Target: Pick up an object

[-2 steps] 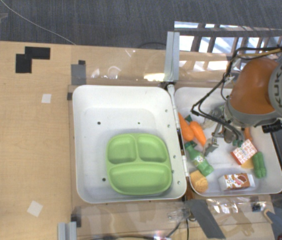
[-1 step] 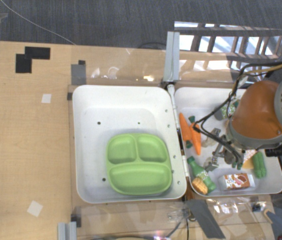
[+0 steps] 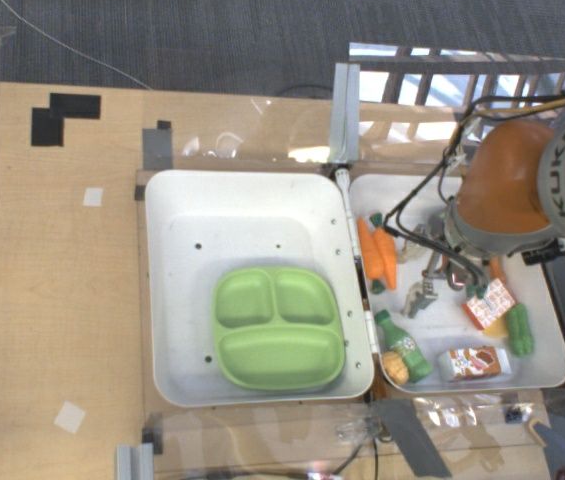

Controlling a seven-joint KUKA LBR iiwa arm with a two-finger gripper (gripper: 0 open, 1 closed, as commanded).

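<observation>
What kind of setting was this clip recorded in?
Most likely a robotics lab grasping bench: a KUKA arm reaches over two white bins, one holding a green divided plate, the other toy food such as a carrot. Carpet lies beyond the wooden bench.

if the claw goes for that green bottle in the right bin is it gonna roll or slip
The green bottle looks rounded and lies on its side, so a push would probably roll it. It looks like smooth plastic, so it may slip in the claw. It rests against the bin wall, which may block one finger.

Glossy white plastic bins (image 3: 172,268) on a matt wooden bench (image 3: 52,298).
</observation>
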